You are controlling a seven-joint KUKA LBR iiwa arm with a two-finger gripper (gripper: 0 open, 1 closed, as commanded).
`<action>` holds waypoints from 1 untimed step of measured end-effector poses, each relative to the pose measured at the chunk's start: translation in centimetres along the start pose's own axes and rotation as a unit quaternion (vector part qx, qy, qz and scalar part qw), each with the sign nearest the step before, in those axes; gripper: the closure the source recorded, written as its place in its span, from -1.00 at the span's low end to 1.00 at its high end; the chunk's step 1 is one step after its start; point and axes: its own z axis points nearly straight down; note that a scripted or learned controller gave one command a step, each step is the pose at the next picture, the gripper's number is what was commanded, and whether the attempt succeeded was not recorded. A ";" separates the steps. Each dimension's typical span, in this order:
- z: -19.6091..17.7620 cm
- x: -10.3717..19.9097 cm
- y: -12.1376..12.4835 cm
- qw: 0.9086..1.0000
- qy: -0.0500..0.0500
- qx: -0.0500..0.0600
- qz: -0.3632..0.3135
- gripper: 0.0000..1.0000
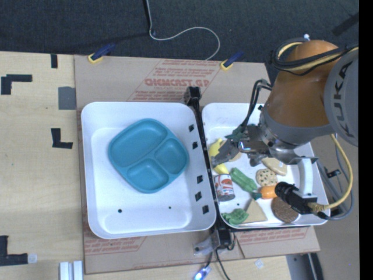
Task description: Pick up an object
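End effector (233, 147) sits low over the right bin (218, 114), at its left side, just right of the divider (201, 150). You can't tell from this view whether it's open, closed, or on anything; the wrist blocks it.

Pick candidates are all in the right bin, crowded in its lower half:
- banana (214, 148), touching or just under the end effector, hard against the divider
- can (224, 186), below the banana, lying by the divider
- green pickle (243, 179), right of the can
- cookie (266, 177) and orange piece (267, 192), right of the pickle
- green leaf (236, 217) and wedge (256, 212), at the bin's bottom edge
- brown disc (284, 210), bottom right, partly under the cable

What can go wrong, my read:
- Banana is tight to the divider. A finger may land on the wall instead of beside it, so you'd get a pinch on the tip and a slip on lift.
- Items touch each other. Closing could catch two, or shove the neighbour and knock the target out.
- Can is round and on its side; it'll likely roll away from a glancing contact.
- Black cable (297, 200) drapes across the bin's right side. It could drag the disc or cookie as the arm moves.
- No finger view, so don't count a grasp until something clears the bin.

The left bin holds the blue tray (148, 154), well away from the end effector.
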 end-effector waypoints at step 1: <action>-0.4 -0.3 0.0 1.000 -0.001 0.005 0.003 1.00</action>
